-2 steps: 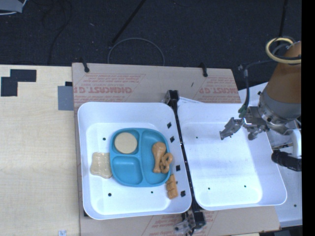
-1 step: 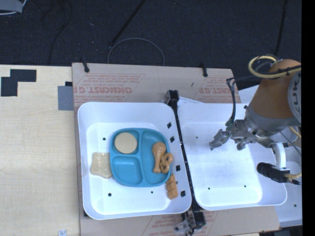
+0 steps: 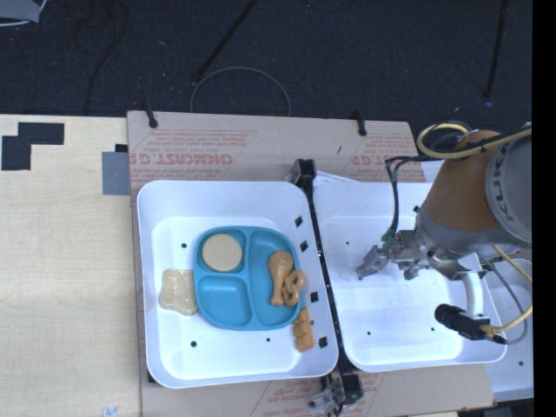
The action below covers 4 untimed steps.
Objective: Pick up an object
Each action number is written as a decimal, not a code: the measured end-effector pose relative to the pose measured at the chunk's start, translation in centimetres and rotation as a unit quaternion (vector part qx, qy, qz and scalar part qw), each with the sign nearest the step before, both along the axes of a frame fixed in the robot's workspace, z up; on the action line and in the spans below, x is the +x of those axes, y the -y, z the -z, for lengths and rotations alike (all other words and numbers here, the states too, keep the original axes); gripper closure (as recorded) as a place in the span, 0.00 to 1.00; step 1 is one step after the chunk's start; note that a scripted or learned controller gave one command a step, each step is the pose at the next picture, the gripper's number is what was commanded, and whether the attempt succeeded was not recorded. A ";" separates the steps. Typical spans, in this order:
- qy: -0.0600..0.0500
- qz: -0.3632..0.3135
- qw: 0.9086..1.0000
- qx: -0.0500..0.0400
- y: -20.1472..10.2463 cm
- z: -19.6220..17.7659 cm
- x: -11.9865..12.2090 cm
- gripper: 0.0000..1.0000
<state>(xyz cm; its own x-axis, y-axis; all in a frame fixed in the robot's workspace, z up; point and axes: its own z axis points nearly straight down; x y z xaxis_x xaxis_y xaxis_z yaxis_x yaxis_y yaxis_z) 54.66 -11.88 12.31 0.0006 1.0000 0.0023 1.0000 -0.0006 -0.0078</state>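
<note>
In the left bin (image 3: 165,211), a pale flat food piece (image 3: 178,291) lies just beside the left edge of a blue divided tray (image 3: 228,302). The tray's upper left compartment holds a round tan disc (image 3: 221,252); its right compartment holds a pretzel-like pastry (image 3: 285,277), long axis running top to bottom. A small orange-brown piece (image 3: 303,329) lies near the bin's lower right corner. Cardboard behind the bins bears reversed red lettering I cannot read. Over the right bin (image 3: 382,350), the tool (image 3: 373,263) points left, fingers apart, clamping nothing.
</note>
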 end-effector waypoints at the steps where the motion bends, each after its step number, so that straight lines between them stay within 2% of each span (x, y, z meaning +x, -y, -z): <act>1: 0.001 0.003 1.000 0.000 0.2 -1.2 0.1 1.00; 3: 0.005 -0.001 1.000 -0.001 1.4 -11.3 0.3 1.00; 4: 0.002 -0.002 1.000 0.000 -4.4 -10.5 -0.3 1.00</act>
